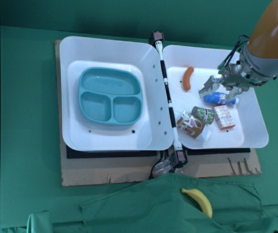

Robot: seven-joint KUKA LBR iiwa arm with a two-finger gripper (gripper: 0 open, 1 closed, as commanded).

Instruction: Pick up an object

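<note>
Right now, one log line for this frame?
gripper: open, above blue bottle | nothing held | right bin

The two bins (107, 45) are white on brown cardboard (100, 174) over green cloth (27, 130); the left one holds a teal tray (111, 95). In the right bin lie an orange sausage (188, 78), a blue bottle (218, 99), a green-patterned can (203, 114), a red-and-white packet (224, 117) and a brown-and-white carton (190, 124). A yellow banana (198, 201) lies on the cloth, and the arm (275, 25) is orange over grey.
</note>
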